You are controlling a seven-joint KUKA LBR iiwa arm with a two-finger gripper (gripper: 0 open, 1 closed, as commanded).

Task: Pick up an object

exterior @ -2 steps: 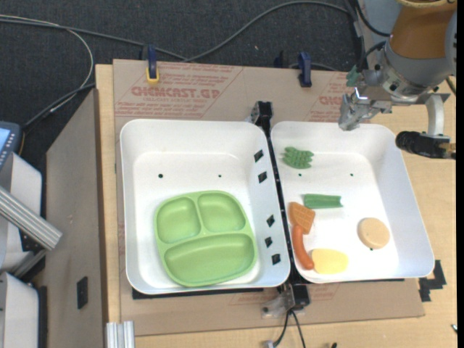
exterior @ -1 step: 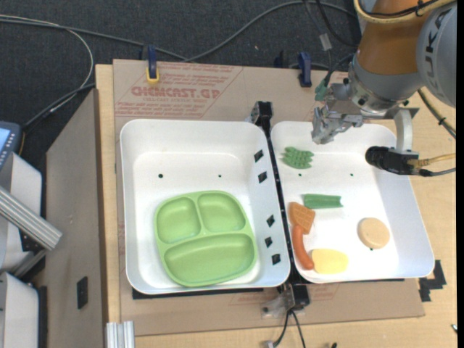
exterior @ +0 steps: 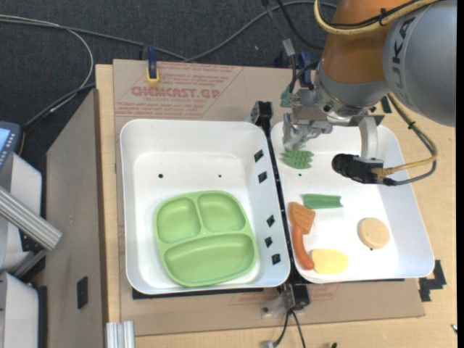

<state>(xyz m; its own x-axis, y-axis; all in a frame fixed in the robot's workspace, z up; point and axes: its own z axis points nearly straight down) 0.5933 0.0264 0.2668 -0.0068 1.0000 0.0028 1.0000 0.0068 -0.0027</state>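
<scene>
One green plate (exterior: pixel 206 238) in left bin (exterior: pixel 131 194), six food pieces (exterior: pixel 373 232) in right bin (exterior: pixel 397 187); pincer (exterior: pixel 299 146) over the leafy one (exterior: pixel 297 159), grip unclear.

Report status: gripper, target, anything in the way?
Gripper directly over green leafy piece in right bin. Grasp unconfirmed. Green strip nearby, apart from it.

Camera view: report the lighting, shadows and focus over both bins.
Camera view: soft, even light; the two shallow white bins are bright with no harsh glare; the green divided plastic plate throws only a faint shadow; the arm's glossy orange band shows a mild sheen and looks slightly soft; the gripper is hard to resolve.
</scene>
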